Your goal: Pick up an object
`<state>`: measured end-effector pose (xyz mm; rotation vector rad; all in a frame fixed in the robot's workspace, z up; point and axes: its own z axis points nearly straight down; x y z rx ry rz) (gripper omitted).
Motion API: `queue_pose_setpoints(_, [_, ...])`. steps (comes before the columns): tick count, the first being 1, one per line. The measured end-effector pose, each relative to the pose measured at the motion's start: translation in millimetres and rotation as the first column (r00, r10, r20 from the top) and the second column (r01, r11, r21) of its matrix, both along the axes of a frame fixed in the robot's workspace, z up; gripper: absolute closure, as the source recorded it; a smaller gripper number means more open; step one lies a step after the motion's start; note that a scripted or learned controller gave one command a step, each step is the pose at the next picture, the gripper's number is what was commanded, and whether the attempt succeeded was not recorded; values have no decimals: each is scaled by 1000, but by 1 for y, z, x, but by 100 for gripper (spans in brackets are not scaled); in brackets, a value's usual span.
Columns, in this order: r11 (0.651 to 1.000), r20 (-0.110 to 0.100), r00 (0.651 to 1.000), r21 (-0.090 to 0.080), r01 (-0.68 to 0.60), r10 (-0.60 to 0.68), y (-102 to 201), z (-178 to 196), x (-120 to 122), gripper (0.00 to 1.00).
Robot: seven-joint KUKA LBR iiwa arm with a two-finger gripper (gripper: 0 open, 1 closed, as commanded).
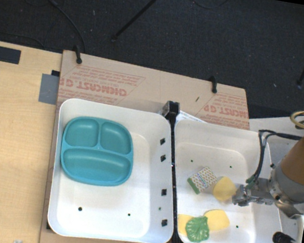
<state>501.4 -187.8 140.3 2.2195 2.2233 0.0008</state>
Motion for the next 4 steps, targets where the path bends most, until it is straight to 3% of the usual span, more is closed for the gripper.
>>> queue_pose_setpoints(3, [1000, 2, 1000, -1, -1, 1, -9, 150, 5, 100])
queue_pose_setpoints(4, [1000, -2, 1000, 1, -2, 2, 34, 149, 23, 100])
